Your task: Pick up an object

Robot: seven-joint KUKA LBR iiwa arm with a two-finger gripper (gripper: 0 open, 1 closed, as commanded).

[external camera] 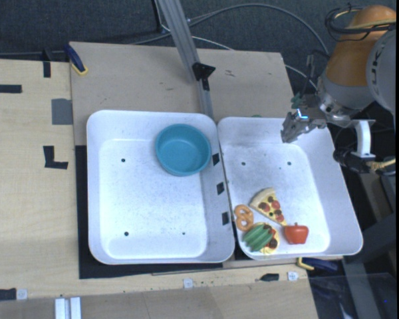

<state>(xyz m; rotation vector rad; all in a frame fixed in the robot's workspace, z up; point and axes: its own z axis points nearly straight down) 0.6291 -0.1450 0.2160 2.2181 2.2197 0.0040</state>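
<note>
I cannot tell how the jaws stand; the gripper (291,130) hangs at the upper right of the right bin (319,178). This looks like the approach step. Next it must descend toward the toy food (269,221) at lower centre-right.

— What does my arm (359,58) look like on your feed?

— From my station I see a rounded orange band up top, with a smooth grey shell wrapping beside and below it.

— And the cabling?

— I count thin black cables looping over the orange part, far right. Lower, the wrist narrows to a silvery metal collar, and the gripper (291,130) is a small dark grey block with bluish glints.
</note>
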